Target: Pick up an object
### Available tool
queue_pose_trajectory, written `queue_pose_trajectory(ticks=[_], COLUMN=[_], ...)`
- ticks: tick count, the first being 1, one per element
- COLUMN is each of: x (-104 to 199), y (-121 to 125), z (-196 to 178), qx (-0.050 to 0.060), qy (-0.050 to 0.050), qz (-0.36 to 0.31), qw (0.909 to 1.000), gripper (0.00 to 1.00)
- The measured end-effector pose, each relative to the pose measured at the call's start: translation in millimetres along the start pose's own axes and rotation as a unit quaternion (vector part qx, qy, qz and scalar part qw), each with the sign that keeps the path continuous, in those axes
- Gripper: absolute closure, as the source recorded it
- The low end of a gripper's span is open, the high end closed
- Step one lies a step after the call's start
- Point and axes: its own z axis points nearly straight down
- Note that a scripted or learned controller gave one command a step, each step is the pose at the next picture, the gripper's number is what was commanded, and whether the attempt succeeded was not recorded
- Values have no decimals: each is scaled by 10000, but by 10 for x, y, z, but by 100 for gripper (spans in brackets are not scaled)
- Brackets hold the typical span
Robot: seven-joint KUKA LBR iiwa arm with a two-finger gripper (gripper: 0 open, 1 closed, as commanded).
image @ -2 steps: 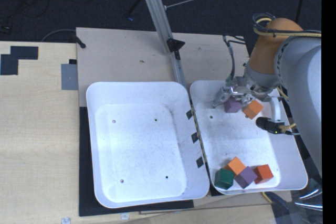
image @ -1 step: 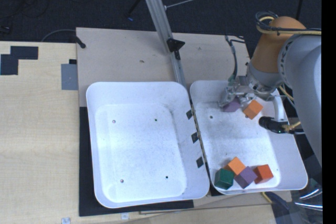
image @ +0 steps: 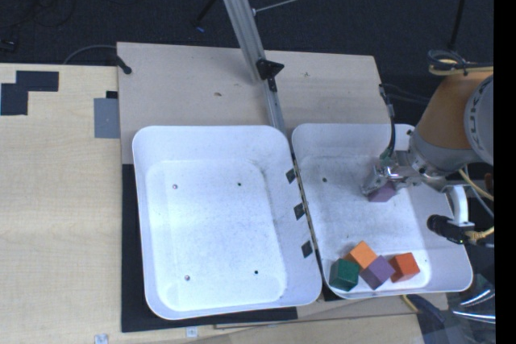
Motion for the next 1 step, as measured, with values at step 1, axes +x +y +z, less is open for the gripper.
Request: queue_pose_trajectory(ticks=[1], x=[680], y=[379], z=[-400], qx=[-12], qy=[29], qz=[-59], qw=[10000], gripper=[100])
